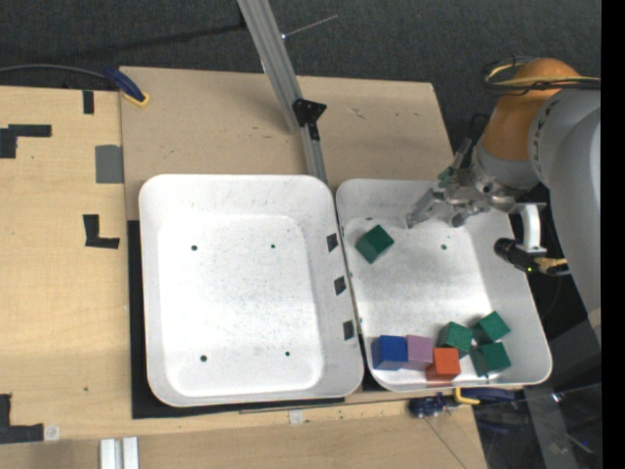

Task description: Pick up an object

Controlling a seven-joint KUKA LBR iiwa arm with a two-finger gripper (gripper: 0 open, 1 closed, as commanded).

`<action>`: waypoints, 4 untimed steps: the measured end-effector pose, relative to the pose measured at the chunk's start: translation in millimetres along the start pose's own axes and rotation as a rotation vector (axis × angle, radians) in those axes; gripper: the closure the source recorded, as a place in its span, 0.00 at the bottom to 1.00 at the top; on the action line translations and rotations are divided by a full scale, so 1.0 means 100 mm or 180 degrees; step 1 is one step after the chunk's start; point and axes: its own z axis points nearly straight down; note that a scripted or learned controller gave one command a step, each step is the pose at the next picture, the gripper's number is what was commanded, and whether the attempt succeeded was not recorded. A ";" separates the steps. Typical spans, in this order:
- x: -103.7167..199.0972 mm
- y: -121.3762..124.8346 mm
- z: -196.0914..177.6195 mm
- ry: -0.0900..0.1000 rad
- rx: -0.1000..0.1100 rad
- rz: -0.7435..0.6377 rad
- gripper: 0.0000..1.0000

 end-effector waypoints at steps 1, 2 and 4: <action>0.01 0.01 -0.11 -0.0004 -0.0005 -0.0005 1.00; -0.08 0.01 -0.60 -0.0001 -0.0021 0.0002 1.00; -0.05 0.00 -1.47 0.0000 -0.0024 0.0002 1.00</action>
